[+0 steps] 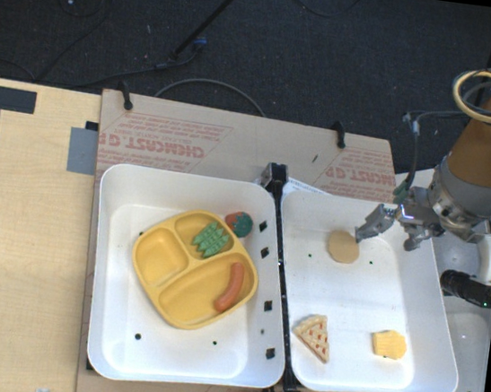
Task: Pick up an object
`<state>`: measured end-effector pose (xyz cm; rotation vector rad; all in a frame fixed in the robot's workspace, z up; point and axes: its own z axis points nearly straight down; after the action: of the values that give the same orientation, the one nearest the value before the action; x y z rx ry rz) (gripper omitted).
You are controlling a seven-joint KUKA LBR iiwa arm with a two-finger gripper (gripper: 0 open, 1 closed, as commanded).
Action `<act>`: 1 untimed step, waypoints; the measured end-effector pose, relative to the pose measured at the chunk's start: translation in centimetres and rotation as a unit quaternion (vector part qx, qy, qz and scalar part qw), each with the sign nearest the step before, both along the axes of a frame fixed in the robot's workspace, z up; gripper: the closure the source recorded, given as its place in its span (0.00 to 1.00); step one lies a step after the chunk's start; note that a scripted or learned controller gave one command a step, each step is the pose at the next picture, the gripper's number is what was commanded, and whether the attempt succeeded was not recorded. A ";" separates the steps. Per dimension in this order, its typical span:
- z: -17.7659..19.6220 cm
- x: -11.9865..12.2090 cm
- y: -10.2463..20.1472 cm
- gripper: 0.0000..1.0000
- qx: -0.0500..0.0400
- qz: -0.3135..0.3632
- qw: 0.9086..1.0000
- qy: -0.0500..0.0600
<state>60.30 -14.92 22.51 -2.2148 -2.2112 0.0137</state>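
My gripper (389,236) hangs over the back of the right bin (436,290), its two fingers spread open with nothing between them. Just left of and below its left finger (372,226), a round tan cookie (343,247) lies on the bin floor. Near the front of the same bin lie a wedge-shaped pizza slice (314,336) and a yellow cheese block (389,344).
The left bin (112,308) holds a yellow divided plate (156,261) with a green vegetable (212,240) and a sausage (231,286) in it. A red and green piece (240,223) sits at the plate's back rim. A black divider (276,267) runs between the bins.
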 end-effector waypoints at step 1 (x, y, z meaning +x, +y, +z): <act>0.8 0.3 0.0 0.00 -0.001 0.001 1.000 -0.007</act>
<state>60.57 -14.92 23.27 -2.2205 -2.2214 0.0014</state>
